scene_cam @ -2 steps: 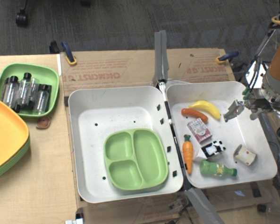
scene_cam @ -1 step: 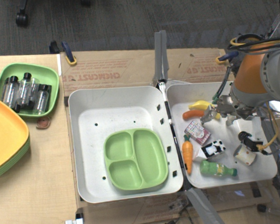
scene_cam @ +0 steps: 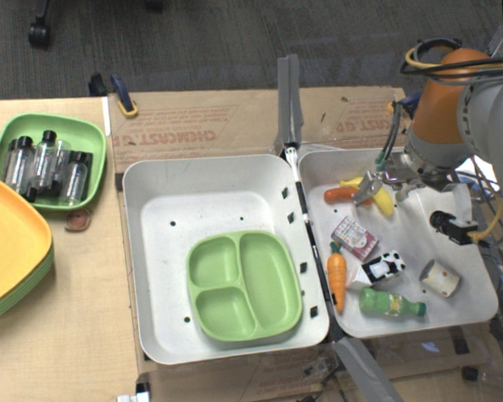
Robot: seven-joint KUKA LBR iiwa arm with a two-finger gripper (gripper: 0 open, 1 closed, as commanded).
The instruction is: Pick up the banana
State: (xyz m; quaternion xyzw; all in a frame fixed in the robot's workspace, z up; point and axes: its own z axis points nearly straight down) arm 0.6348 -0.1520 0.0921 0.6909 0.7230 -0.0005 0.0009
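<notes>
Banana (scene_cam: pixel 382 201), right bin, under pincer (scene_cam: pixel 375 190).
Cardboard at frame top reads "CHEMCAST", inverted; arm reaches from right; pincer grip state cannot be told.

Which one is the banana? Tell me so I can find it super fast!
Look in the right white bin, near its top edge, just under the gripper. The banana is the short yellow piece there, beside an orange-red sausage shape. Nothing else in that bin is plain yellow.
</notes>
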